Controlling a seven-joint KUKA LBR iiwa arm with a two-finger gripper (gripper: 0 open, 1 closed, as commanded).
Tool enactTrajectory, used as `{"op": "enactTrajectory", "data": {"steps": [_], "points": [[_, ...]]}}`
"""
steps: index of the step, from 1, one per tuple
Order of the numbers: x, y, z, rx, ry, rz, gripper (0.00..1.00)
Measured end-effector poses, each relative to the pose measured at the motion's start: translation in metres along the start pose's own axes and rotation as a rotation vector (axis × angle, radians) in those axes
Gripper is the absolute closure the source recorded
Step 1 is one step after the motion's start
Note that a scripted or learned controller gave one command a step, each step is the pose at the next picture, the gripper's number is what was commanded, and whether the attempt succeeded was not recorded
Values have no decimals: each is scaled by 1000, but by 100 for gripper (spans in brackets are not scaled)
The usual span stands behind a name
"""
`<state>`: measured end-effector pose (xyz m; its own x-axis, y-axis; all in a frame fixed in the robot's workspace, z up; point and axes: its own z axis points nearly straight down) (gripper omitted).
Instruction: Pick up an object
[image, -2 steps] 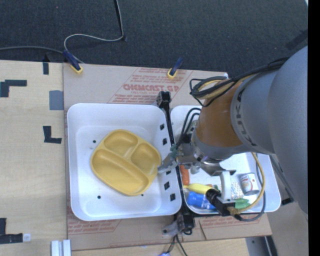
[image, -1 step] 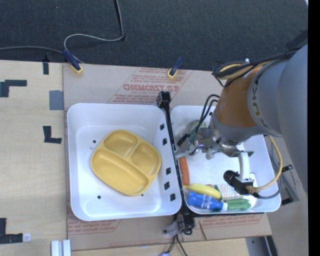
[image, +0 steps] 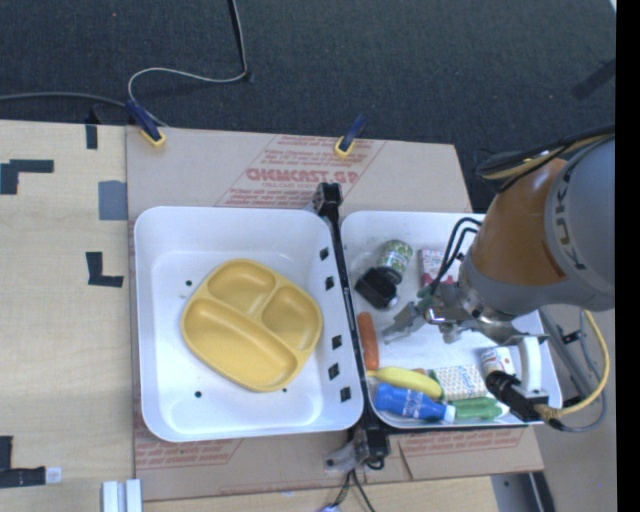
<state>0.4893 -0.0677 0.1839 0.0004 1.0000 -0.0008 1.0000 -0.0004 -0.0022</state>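
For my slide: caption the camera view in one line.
Grey arm's pincer over right white bin of clutter; yellow divided plate in left.

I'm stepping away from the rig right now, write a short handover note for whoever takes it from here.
Gripper: low over the right bin, near its middle, fingers open, nothing between them.
Right bin: black object and green can toward the far side, orange carrot-like piece by the divider, banana, blue bottle and green marker along the near edge.
Left bin: yellow divided plate.
Done: arm is over the objects.
Left: close on one object and lift it; nothing is picked yet.
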Motion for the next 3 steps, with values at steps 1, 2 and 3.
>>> {"op": "enactTrajectory", "data": {"steps": [1, 2, 3], "points": [[-47, -7, 82, 2, 1, 0, 0], [-46, -7, 73, 3, 3, -1, 100], [32, -5, -12, -1, 1, -2, 100]]}}
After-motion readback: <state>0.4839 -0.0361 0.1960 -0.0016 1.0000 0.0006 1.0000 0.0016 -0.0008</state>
